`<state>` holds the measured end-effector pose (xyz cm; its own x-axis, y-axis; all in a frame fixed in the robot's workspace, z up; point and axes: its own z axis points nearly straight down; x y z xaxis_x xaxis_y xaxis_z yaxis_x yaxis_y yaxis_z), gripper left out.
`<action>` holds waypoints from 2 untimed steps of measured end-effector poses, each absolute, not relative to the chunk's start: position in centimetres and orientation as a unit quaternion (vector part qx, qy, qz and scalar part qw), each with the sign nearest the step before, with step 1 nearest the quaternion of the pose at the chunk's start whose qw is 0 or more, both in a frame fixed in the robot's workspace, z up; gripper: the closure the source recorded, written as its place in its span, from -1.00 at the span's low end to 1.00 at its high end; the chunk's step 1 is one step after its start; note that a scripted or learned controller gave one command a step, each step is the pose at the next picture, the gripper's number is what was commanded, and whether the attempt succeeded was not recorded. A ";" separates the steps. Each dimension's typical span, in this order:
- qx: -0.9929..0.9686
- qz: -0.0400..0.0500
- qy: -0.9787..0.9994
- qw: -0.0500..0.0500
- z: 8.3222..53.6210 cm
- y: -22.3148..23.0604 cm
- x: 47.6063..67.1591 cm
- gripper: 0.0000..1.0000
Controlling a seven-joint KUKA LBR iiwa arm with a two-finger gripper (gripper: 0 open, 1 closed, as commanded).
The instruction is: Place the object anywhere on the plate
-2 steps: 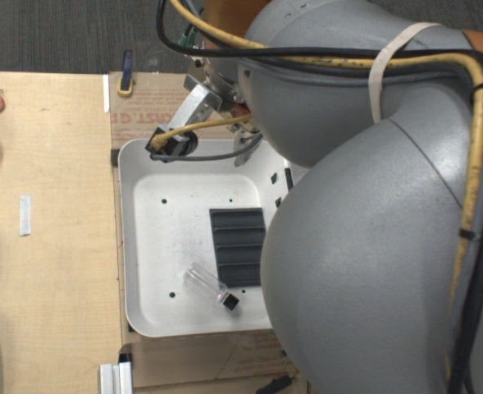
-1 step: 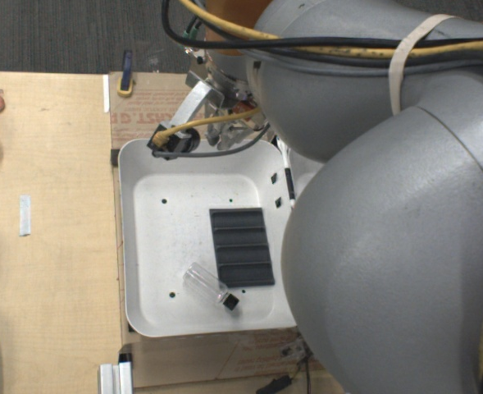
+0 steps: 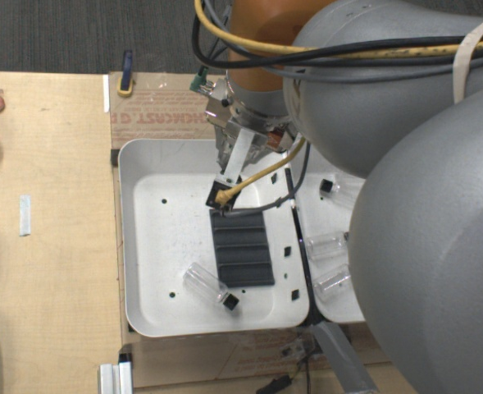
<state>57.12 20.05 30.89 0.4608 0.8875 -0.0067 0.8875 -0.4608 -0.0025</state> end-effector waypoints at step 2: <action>0.580 -0.002 0.815 0.000 30.3 13.9 49.4 1.00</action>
<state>49.37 13.94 30.29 -0.3274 0.9449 -0.0018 0.9449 0.3274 -0.0039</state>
